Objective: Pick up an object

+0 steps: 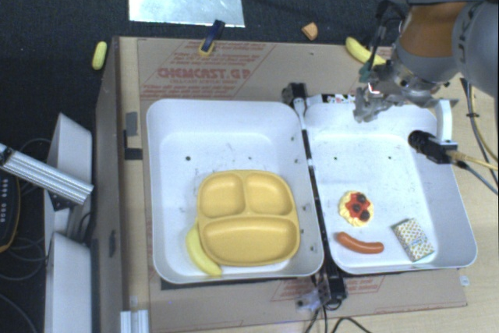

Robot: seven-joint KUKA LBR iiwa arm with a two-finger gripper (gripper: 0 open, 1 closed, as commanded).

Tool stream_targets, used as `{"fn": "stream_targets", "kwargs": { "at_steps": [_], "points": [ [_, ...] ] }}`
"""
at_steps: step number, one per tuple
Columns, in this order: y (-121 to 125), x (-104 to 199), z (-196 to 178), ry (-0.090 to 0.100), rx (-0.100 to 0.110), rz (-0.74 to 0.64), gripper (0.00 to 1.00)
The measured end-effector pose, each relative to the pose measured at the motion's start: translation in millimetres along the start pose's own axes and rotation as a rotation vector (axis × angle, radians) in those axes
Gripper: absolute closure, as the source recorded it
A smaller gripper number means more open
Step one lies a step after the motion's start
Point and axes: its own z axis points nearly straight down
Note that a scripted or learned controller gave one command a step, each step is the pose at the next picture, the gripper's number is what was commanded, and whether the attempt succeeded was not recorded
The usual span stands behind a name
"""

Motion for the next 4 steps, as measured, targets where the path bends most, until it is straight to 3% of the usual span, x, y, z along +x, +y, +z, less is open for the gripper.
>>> {"fn": "stream_targets", "kwargs": {
  "at_steps": [1, 2, 3, 4],
  "points": [
    [-37, -12, -14, -0.001, -0.001, 0.004, 1.00],
    [-33, -45, 45, -0.001, 0.002, 0.004, 1.00],
    [-23, -69, 40, -0.001, -0.001, 0.004, 1.00],
    [-39, -85, 47, -0.002, -0.001, 0.004, 1.00]
  ]
}}
